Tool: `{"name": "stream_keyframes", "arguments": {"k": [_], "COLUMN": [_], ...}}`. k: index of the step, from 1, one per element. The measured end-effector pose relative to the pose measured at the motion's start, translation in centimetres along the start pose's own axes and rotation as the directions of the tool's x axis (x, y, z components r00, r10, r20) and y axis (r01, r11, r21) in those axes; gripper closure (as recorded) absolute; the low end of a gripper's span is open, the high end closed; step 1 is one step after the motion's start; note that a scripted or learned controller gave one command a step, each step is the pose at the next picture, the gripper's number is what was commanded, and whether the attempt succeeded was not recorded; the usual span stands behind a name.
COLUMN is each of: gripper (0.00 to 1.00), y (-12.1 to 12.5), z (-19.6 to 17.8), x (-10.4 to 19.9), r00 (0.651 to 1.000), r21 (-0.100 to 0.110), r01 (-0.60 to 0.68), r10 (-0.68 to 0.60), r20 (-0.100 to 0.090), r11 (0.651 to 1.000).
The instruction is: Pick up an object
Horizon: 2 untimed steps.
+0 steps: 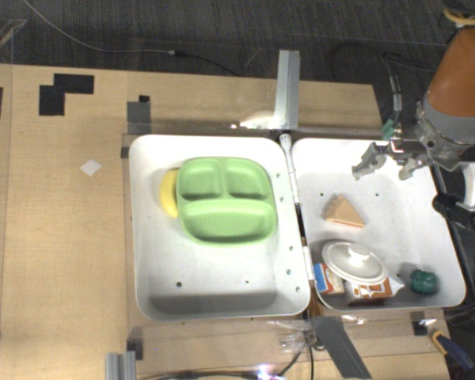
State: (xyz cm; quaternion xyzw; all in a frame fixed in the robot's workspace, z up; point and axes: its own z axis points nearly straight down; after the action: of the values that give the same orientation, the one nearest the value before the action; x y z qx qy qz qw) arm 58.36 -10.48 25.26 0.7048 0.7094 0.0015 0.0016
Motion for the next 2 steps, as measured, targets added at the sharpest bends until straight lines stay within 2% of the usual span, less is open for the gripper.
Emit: {"name": "stream_keyframes", "arguments": {"k": [1, 2], "gripper": [0.0, 0.0], "y": [-0.8, 3.9], "z": [12.6, 13.6], "x": [2.0, 1.2], "r00": [0.999, 0.997], "r21": [0.003, 0.0], "r01": [-0.048, -0.081], "r10": [0.048, 0.081], "r20": [0.0, 0.0], "r11": [0.999, 0.997]}}
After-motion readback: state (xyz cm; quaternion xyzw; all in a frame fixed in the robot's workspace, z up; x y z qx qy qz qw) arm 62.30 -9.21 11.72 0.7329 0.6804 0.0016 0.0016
